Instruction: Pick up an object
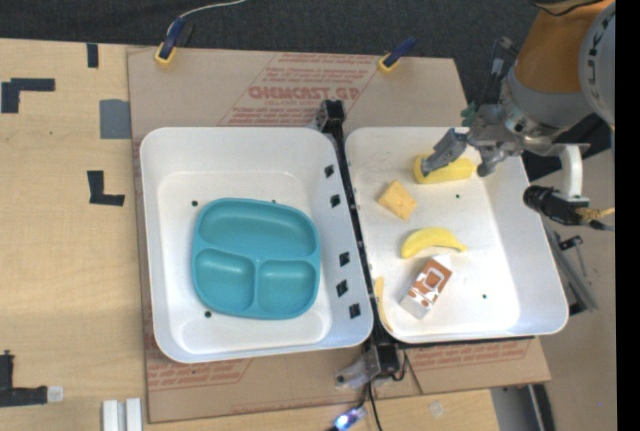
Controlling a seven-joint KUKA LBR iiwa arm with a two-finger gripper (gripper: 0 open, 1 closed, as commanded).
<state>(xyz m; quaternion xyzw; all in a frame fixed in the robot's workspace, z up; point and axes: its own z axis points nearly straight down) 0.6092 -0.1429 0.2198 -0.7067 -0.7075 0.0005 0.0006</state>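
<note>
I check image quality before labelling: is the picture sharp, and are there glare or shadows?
Camera view: mostly sharp; the pincer over the yellow piece looks slightly soft. Right bin is bright white, no strong glare; only soft shadows under the objects.

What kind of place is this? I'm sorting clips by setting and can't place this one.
Probably a robotics lab bench for pick-up trials, not a kitchen: two white bins clamped onto a cardboard sheet, toy items such as a banana and a teal divided plate, and a robot arm reaching in.
</note>
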